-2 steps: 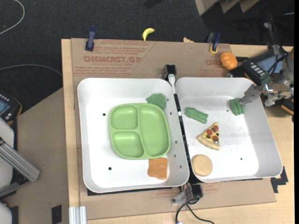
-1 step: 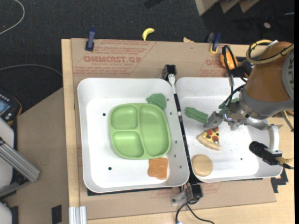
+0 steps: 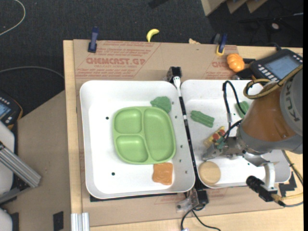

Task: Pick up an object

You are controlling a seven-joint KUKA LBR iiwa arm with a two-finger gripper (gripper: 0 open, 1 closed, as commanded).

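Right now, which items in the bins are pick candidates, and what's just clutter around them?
Pick candidates:
- green pickle-like piece
- multicoloured toy by the gripper
- tan round piece
- orange piece
- green leafy piece
- green divided plate

Lying about:
- blue clamps
- yellow banana
- small orange gourd

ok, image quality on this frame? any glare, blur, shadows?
Camera view: even light, soft shadows; the white bins run bright, near blown out; mild sheen on the green divided tray; the pincer and the small items beside it look soft; straight edges bow slightly.
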